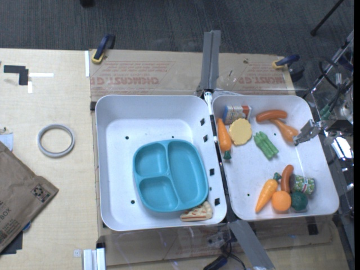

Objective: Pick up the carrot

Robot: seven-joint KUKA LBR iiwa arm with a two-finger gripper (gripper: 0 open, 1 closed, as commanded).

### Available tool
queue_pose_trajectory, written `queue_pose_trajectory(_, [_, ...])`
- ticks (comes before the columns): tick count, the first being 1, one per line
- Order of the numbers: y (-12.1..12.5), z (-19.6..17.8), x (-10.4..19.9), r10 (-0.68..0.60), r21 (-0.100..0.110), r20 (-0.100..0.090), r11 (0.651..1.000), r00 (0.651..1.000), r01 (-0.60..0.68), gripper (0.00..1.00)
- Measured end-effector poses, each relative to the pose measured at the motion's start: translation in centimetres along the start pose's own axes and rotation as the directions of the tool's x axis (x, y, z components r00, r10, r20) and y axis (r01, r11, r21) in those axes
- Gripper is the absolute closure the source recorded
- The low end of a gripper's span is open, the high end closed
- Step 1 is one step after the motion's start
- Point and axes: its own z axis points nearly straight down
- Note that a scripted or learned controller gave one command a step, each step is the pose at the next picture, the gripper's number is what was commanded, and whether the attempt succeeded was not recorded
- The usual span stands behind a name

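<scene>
- Camera view: carrot (266,194), orange with a green top, lies tilted near the front edge of the right bin (247,198), just beside an orange ball (281,201).
- A second carrot-like piece (224,136) lies along that bin's left wall.
- Hand (306,133): at the bin's right edge, near an orange piece (287,130); its opening cannot be told.
- Left bin (112,151): holds a blue divided tray (169,175).

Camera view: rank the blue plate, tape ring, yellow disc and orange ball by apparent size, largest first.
1. Blue plate, by far the largest.
2. Tape ring.
3. Yellow disc.
4. Orange ball, close to the disc in apparent size, so that last pair is unsure.
</scene>
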Motion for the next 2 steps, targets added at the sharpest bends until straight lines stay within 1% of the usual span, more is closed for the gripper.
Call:
queue_pose_trajectory(1, [-5.0, 11.0, 2.4, -0.377, -0.002, -0.001, 0.926, 0.926, 0.376, 0.00])
queue_pose_trajectory(2, [-4.8, 15.0, 7.2, -0.805, -0.005, 0.005, 0.593, 0.593, 0.805, 0.00])
